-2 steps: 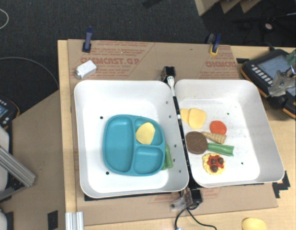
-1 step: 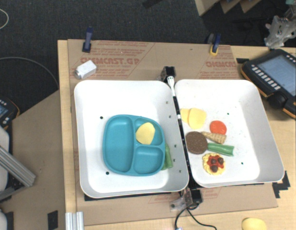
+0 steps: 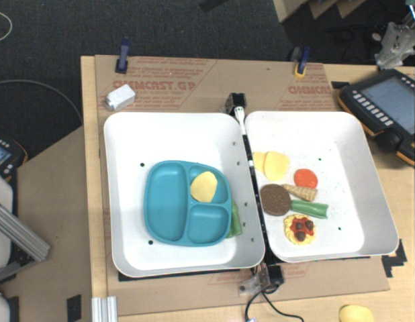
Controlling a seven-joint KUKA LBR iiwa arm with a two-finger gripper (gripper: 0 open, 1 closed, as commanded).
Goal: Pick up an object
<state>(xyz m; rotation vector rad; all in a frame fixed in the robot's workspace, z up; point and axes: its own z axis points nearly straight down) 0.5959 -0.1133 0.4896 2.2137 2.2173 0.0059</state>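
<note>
The right bin (image 3: 342,136) holds several toy foods near its left side: two yellow pieces (image 3: 271,164), a red-orange round (image 3: 305,178), a brown disc (image 3: 275,199), a tan cone (image 3: 301,193), a green bean pod (image 3: 309,209) and a small tart with dark berries (image 3: 300,228). In the left bin (image 3: 127,153) lies a blue divided plate (image 3: 174,206) with a yellow piece (image 3: 204,186) in its upper right compartment. A green strip (image 3: 235,220) rests against the plate's right edge. A pale grey mechanism that looks like my gripper (image 3: 395,42) sits at the top right, beyond both bins.
A black teach pendant (image 3: 385,106) lies just right of the right bin. A small white box (image 3: 120,98) and two clamps (image 3: 122,47) (image 3: 301,60) sit on the cardboard behind the bins. A yellow object (image 3: 355,312) lies at the bottom right.
</note>
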